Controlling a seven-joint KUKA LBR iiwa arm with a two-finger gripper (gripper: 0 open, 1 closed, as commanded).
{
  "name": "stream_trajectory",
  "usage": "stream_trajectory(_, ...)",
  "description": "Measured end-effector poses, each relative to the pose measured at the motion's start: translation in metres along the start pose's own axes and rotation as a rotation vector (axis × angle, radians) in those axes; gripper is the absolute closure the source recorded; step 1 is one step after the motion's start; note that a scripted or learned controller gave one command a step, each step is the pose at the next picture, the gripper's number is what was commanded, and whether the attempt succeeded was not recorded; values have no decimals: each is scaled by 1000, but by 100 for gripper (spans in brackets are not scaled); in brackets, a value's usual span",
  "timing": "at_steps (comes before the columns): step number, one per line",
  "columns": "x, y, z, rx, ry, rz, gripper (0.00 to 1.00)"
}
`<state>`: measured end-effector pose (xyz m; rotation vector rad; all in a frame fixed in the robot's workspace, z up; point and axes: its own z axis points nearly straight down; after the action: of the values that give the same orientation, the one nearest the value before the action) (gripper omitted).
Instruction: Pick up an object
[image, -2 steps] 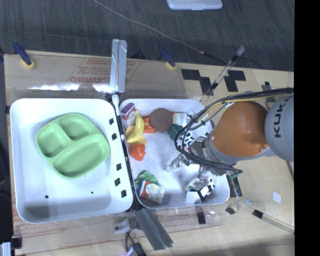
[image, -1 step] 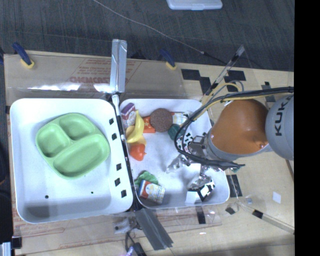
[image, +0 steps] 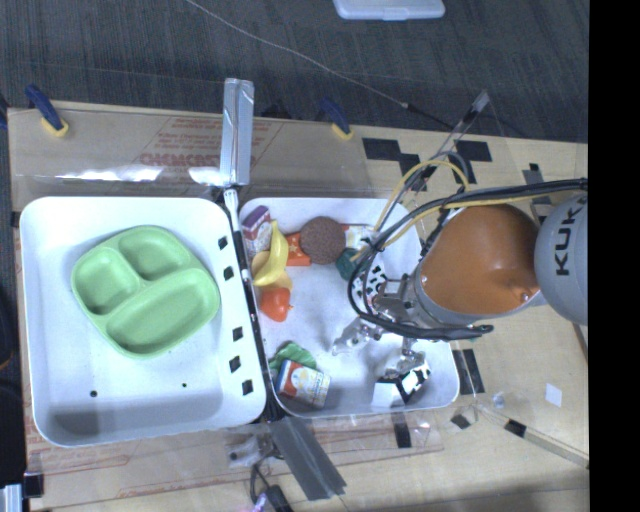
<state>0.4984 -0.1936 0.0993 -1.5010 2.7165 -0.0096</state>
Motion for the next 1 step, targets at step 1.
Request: stream_trajectory(1,0,5,-1,1,-4,-123,0)
